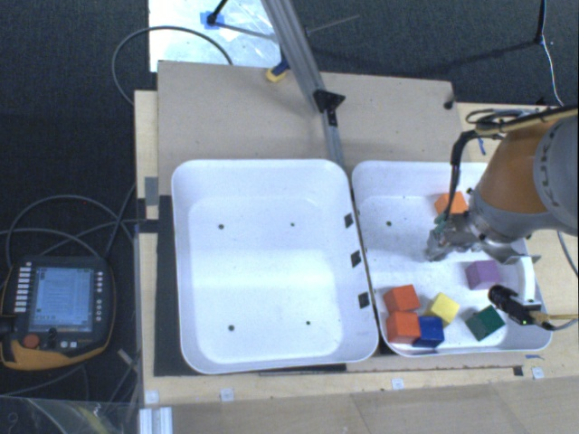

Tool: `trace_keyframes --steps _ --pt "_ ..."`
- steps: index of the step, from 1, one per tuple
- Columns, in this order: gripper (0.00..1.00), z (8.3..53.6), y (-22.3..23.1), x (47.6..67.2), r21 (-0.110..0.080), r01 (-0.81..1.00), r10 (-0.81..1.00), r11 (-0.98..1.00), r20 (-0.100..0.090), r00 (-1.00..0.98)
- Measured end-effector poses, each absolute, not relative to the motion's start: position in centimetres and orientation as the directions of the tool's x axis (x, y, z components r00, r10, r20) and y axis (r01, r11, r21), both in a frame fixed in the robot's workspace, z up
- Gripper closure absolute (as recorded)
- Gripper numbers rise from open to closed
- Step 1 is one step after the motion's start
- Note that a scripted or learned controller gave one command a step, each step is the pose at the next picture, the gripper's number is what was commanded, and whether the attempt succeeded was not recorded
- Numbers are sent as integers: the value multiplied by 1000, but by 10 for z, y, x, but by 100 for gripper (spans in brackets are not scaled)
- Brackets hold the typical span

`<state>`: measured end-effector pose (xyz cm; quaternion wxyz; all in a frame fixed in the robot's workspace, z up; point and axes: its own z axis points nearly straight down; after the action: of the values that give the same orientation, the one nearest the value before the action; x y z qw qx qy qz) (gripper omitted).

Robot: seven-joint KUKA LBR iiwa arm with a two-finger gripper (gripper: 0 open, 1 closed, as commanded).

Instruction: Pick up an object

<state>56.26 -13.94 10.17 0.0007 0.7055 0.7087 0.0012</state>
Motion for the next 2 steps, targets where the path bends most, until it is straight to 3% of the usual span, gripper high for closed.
trace_keyframes --steps 2 --pt "100 229 -142 558 9 1000 1000 5 -3 -5"
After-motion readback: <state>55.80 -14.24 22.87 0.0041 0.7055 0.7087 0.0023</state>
